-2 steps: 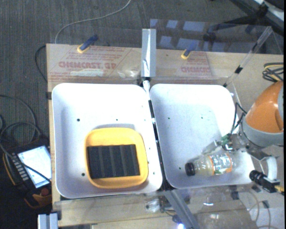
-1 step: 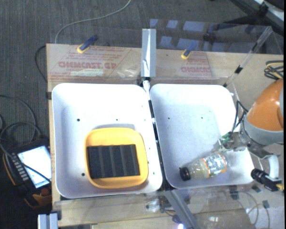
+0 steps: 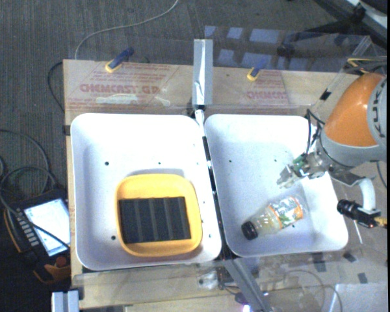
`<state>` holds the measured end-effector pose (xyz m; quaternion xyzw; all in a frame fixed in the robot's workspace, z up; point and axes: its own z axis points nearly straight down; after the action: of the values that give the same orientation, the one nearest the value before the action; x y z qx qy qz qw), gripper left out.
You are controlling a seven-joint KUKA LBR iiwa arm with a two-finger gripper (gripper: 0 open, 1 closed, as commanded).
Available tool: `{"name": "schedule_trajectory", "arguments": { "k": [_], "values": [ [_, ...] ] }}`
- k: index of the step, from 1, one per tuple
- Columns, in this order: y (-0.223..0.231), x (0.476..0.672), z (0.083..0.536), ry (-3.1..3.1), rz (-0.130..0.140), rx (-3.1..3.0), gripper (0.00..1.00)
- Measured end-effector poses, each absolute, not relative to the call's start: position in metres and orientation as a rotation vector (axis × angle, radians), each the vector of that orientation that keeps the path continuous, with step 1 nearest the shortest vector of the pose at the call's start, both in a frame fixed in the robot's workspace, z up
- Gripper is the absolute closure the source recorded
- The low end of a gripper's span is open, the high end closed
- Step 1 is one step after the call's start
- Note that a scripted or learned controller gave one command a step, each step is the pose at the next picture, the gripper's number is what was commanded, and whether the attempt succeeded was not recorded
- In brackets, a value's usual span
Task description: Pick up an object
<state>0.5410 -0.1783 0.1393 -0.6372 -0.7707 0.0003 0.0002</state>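
Two white bins sit side by side on the table (image 3: 78,83), and I work down from there. The left bin (image 3: 91,148) carries a yellow tray (image 3: 158,216) with a dark slatted inset — not what I am after. The right bin (image 3: 260,142) holds the one thing I would go for: a small bottle (image 3: 276,216) with a dark cap and an orange-and-green label, lying on its side near the bin's front edge.

The arm (image 3: 354,125) reaches in over the right bin's far right side, its orange band large in my view. Below it the pincer (image 3: 298,169) hangs above the bin floor, with nothing that I can see between its tips; how far it is open I cannot tell from this angle, the tips being small and partly blurred.

The relation that matters: the bottle lies down and a little to the left of the pincer in my view, near but apart, not touching. Its long axis runs at a slant, cap toward the lower left, base toward the upper right. I judge the next move calls for a short shift toward the bin's front and a wrist turn so the pincer closes across the bottle's body — not along it, where the round body could roll away.
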Motion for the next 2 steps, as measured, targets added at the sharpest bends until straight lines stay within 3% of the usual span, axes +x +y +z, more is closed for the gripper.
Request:
{"name": "schedule_trajectory", "arguments": {
  "k": [1,2],
  "values": [
    [-0.178,0.541,0.139,-2.421,0.002,-2.002,0.00],
    [-0.211,0.500,0.096,-2.293,0.000,-2.146,0.00]
  ]
}}
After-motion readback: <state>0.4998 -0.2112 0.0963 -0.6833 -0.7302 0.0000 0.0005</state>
